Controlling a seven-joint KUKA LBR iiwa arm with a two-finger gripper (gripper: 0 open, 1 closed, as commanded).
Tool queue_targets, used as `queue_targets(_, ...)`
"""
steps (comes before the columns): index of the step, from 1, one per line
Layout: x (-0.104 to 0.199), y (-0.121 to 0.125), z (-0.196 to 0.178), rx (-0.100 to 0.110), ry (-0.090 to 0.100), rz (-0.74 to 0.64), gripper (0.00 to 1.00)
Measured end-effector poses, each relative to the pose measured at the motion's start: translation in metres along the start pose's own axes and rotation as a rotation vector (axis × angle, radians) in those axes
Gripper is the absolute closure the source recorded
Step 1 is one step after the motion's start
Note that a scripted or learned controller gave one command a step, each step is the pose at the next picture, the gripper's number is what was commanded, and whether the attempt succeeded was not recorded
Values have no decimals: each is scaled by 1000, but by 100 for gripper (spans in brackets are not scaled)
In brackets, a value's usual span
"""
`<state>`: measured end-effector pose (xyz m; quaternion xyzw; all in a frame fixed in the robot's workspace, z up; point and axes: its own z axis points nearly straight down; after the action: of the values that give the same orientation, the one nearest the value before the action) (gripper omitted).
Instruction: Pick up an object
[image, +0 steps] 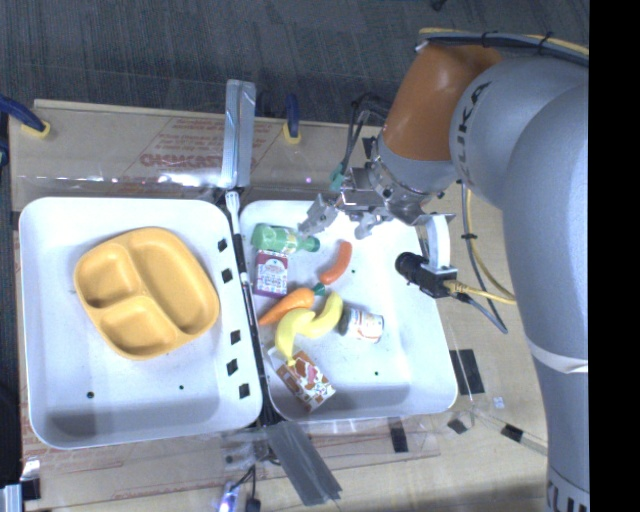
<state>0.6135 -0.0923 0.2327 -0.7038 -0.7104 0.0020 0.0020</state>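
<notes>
We hold the pincer (340, 215) open and empty above the right bin (420, 370), over the green bottle (276, 238) and small sausage (337, 261) near the bin's far wall. We should drop squarely over one item, clear of its neighbours, before closing. The printing on the red carton (272, 273) is too small to read.

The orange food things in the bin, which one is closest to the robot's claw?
The small sausage-shaped one, lying alone just below the gripper. The carrot lies lower, against the banana.
</notes>
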Motion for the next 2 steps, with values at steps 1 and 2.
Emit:
queue_targets(1,-33,-38,105,0,0,-53,0)
queue_targets(2,-31,-36,140,-4,0,-102,0)
